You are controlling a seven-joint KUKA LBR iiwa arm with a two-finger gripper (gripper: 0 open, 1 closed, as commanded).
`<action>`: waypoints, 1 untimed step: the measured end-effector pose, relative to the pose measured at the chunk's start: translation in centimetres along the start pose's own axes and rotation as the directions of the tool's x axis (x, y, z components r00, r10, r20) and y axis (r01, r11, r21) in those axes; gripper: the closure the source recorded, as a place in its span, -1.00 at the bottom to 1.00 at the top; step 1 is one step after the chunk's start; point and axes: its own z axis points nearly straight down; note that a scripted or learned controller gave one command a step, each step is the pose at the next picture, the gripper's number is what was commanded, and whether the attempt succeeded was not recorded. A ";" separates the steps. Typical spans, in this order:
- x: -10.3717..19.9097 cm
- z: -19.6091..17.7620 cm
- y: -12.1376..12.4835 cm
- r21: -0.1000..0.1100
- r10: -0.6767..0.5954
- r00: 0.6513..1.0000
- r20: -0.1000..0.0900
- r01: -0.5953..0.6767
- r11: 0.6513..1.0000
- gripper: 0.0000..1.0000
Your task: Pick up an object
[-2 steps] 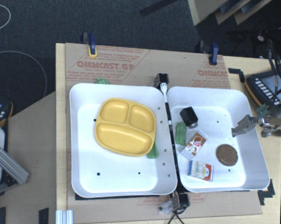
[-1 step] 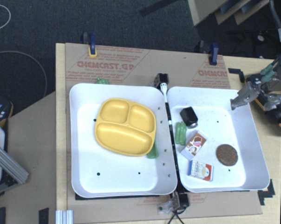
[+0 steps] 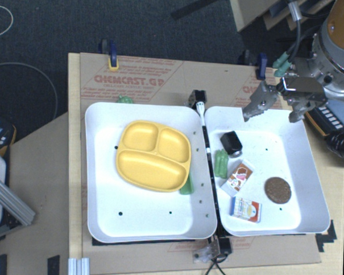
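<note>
Black small block (image 3: 231,142) lies tilted in right bin (image 3: 307,168) | tool (image 3: 276,107) spread open, holding nothing

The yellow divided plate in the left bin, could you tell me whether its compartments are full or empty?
Empty. All three compartments of the yellow divided plate show bare yellow surface; a green object sits outside, against its lower right rim.

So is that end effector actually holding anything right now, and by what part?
Nothing is held. The end effector hangs open over the far edge of the right bin, with no object between its fingers.
</note>
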 end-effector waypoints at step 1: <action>6.9 3.3 -0.1 0.015 0.004 1.000 0.002 -0.004 1.000 -1.00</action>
